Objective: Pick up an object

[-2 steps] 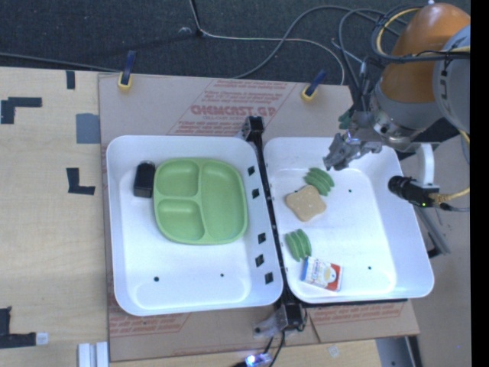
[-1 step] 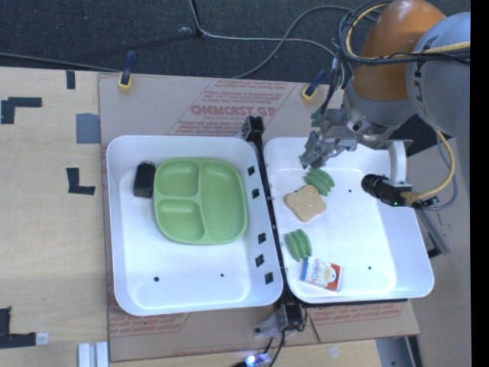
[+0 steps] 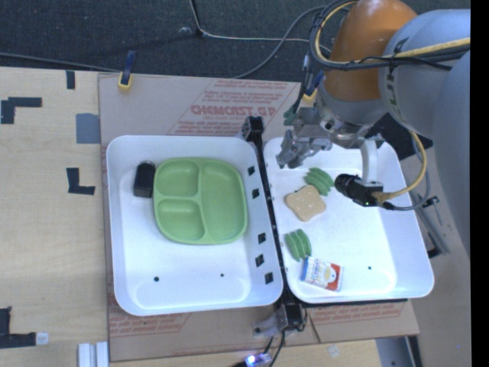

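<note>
Plainly, the chief risk is a miss: the gripper (image 3: pixel 293 153) hangs over the far left corner of the right bin (image 3: pixel 397 277), close against the divider between the bins, and nothing lies directly under it, so a straight descent from here would likely meet bare bin floor or clip the bin's left wall. The nearest candidates sit a little toward the near side of it: a green pea pod (image 3: pixel 319 179) just beside the fingers, and the slice of toast (image 3: pixel 305 202) next to that, the two nearly touching. Because they crowd each other, a grab at one could nudge the other or catch both at an angle, and the flat toast looks hard to pinch from above. A second green pod (image 3: pixel 298 243) lies near the bin's left wall, where the wall could block one finger, and a small printed carton (image 3: pixel 320 273) rests near the near edge. The left bin (image 3: pixel 126 281) carries a green divided plate (image 3: pixel 200 200) with a black block (image 3: pixel 144 180) touching its left rim, well apart from the tool. As for pose, the arm (image 3: pixel 428 60) reaches in from the right, its orange band above the wrist, the tool pointing down and tipped leftward. Its fingers look dark and bunched together; I cannot tell how far they are spread, and nothing shows between them.
</note>
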Robot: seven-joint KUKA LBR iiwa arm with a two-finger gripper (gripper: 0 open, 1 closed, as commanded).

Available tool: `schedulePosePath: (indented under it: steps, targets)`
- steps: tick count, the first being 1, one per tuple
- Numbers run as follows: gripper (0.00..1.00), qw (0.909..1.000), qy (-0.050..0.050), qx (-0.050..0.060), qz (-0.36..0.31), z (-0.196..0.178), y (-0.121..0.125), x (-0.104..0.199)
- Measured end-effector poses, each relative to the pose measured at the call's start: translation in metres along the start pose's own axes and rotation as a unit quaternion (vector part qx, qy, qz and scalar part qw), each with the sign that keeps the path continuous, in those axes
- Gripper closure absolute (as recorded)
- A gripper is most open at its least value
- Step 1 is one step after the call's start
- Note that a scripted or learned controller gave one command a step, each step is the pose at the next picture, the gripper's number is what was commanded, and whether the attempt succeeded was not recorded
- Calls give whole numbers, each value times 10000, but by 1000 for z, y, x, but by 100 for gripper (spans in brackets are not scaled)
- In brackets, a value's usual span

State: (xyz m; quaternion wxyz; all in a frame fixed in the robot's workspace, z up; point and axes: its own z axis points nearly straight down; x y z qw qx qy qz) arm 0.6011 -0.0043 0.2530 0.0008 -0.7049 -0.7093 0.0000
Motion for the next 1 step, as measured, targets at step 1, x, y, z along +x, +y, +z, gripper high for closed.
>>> schedulePosePath:
  steps: [1]
  targets:
    - [100,10000,-5,4,2,10,8,53]
